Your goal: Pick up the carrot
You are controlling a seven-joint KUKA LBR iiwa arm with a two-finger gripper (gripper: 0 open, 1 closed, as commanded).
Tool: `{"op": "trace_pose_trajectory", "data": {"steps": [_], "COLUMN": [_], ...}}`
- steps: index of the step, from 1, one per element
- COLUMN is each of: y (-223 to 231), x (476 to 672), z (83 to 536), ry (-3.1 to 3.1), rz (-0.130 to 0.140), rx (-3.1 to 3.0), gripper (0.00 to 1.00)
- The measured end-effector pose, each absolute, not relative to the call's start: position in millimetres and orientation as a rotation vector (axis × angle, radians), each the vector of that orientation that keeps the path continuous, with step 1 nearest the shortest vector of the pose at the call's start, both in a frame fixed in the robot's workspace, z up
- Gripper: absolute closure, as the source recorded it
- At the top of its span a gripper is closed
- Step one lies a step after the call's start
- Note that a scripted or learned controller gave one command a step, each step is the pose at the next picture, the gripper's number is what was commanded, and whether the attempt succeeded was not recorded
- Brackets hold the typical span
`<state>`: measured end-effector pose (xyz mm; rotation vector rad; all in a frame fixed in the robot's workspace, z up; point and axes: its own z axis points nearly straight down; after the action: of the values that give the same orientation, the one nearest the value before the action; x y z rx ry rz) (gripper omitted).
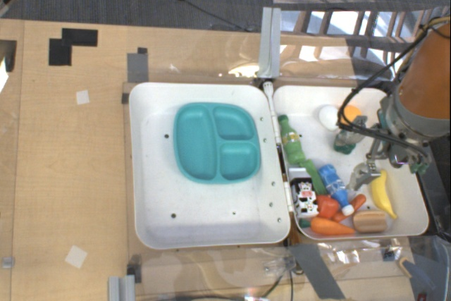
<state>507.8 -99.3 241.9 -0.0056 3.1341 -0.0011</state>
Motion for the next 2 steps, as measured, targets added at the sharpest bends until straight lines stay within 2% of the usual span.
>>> {"op": "trace_pose_trajectory", "data": {"steps": [1,2], "y": [-145.9,-195.3], "x": [583.6,582.6], "z": [283.7,257.8], "ry": [3.122,3.074], "rz": [-0.003,-0.001], "rx": [0.174,0.607], "gripper": [0.00,0.00]}}
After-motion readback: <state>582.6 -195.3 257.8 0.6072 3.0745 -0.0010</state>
